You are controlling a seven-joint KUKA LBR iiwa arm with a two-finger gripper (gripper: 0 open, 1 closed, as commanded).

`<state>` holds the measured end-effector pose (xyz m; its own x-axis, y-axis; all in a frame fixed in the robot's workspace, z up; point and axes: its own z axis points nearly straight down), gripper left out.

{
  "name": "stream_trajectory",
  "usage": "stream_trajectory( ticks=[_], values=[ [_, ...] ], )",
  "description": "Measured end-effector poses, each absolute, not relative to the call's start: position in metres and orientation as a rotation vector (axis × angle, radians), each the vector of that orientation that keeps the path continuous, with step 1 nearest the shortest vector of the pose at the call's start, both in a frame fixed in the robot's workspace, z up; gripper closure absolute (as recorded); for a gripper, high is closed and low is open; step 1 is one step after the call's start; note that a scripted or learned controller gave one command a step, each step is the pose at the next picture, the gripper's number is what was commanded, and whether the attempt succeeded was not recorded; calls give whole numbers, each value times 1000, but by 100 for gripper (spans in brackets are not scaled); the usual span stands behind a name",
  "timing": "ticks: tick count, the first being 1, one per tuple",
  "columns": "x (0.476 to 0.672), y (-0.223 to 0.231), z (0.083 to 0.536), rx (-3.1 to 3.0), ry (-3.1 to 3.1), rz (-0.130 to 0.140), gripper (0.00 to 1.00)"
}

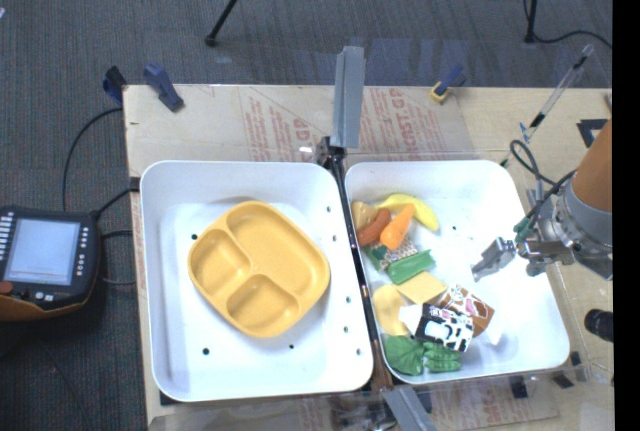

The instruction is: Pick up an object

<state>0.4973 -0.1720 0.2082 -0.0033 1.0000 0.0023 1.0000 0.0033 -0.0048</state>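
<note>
1. Currently the gripper hangs over the right bin, above bare white floor near that bin's right wall; its fingers look spread apart with nothing between them.
2. Toys for picking lie heaped along the right bin's left wall, so any target sits to the left of the gripper in the camera view.
3. Nearest is the cow-patterned carton, below and left of the gripper, with a brown piece touching its right side; its long axis runs roughly left to right, slightly tilted.
4. Farther left in the right bin, a carrot lies diagonally beside a banana, with a green pepper just below and a yellow cheese wedge under that.
5. Crowding is the likely snag: the pieces touch, so closing on one may nudge neighbours.
6. Left of the right bin, the second bin holds a yellow divided plate, well apart from the arm.
</note>
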Motion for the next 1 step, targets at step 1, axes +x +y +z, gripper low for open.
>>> stream_trajectory(
  ticks=[1],
  values=[
    [503,-140,88,-2130,-2311,-2,0]
  ],
)
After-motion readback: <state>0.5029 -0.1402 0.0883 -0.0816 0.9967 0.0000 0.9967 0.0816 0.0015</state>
